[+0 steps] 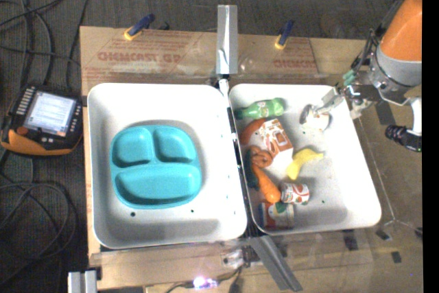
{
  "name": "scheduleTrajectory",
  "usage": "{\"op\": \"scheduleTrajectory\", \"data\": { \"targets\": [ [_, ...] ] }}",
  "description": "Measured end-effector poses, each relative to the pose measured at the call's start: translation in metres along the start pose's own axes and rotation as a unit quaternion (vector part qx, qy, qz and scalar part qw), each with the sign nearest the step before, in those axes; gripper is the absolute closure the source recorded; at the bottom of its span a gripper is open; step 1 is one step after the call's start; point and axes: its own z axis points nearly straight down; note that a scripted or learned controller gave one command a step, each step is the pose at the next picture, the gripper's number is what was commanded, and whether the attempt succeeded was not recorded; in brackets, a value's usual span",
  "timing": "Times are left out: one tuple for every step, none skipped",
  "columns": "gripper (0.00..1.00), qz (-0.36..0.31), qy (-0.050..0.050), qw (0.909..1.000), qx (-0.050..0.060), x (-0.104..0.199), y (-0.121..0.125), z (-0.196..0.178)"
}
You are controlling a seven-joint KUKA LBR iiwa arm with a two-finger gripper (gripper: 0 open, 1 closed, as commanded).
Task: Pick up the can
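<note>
Can (295, 193) lies on its side near the front of the right bin (357, 206), touching the carrot's (265, 184) tip; a second tin (278, 214) sits just below it at the front wall. A yellow banana (303, 161) lies just above. I see the gripper (317, 112) hovering over the bin's back right area, well apart from the can. I cannot tell its finger state. My judgement: nothing grasped yet; approach, descent and lift all remain.
</note>
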Motion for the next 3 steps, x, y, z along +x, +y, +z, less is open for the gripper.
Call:
{"op": "scheduleTrajectory", "data": {
  "targets": [
    [0.00, 0.047, 0.004, 0.9989, 0.000, -0.004, 0.046, 0.117],
    [1.00, 0.047, 0.000, 0.9989, -0.002, -0.008, 0.046, 0.105],
    [1.00, 0.151, -0.002, 0.9885, -0.001, 0.030, 0.049, -0.008]
  ]
}}
